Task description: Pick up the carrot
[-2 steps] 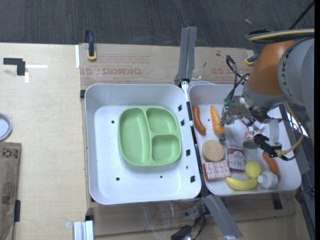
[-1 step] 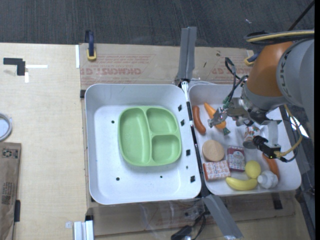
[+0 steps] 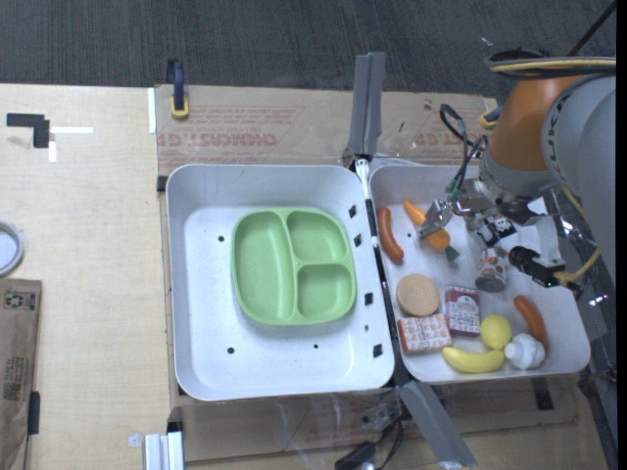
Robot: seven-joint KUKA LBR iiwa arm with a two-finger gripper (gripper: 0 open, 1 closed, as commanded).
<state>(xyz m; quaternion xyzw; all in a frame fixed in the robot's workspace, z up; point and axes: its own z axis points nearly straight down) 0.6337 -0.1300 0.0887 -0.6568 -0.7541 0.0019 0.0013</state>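
Dark carpet runs across the top of the frame, and below it sits the pale wooden bench (image 3: 78, 213), with a cardboard sheet (image 3: 255, 125) at upper centre carrying mirrored red lettering too faint to read. The left bin (image 3: 196, 360) holds a green divided plate (image 3: 292, 264). Over in the right bin (image 3: 568, 346), upper part, the gripper (image 3: 437, 218) is down on the carrot (image 3: 431, 229), fingers clamped around it. At the lower left edge there's a brown bag (image 3: 18, 355) with a recycling mark.
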